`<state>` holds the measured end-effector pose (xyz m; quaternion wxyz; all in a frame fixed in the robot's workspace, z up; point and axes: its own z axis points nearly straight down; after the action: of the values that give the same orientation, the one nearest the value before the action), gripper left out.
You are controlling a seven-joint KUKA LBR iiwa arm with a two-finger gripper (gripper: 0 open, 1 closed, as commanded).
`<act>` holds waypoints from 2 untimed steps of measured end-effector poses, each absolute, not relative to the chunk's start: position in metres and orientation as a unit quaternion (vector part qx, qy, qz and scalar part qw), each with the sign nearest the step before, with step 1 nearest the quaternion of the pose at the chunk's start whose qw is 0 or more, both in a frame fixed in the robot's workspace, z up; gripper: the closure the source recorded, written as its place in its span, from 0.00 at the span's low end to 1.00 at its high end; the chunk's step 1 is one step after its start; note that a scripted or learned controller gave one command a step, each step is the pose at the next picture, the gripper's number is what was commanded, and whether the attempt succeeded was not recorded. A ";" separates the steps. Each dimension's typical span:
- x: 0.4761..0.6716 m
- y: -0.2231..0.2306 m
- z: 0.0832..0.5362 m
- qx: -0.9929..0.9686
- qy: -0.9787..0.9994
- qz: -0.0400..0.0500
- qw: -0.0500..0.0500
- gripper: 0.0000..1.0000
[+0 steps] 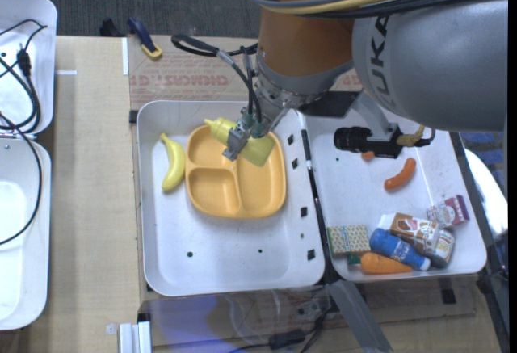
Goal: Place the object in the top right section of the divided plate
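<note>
Camera view is showing the grey arm (420, 36), with its orange band, reaching in from the right and hanging over the counter (89, 182), which is carrying two white bins side by side. The left bin (226, 262) is holding a yellow divided plate (234, 182) near its upper middle. The right bin (452, 198) is holding a scatter of smaller things.

The gripper (242, 136) is hovering low over the plate's top right section, and a pale green object (258, 151) is lying there, just under and beside the gripper tip. Whether the gripper is clenched on it or released cannot be told from this angle. A yellow squeeze bottle (216, 128) is resting at the plate's upper edge, just left of the gripper. A banana (172, 163) is lying in the left bin, touching the plate's left rim.

In the right bin, a blue bottle (397, 250) is lying near the lower edge beside a snack packet (424, 232) and a checked box (347, 238). A carrot (384, 264) is sitting just below the bottle, and a sausage (400, 174) is lying higher up, apart from them.
</note>
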<state>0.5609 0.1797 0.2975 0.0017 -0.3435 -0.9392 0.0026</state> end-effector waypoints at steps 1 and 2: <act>0.541 0.148 0.274 -0.397 -0.918 0.003 0.003 1.00; 0.594 0.132 0.332 -0.349 -0.937 0.002 0.000 1.00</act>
<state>0.5939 0.1317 0.3322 0.0004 -0.3490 -0.9371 0.0018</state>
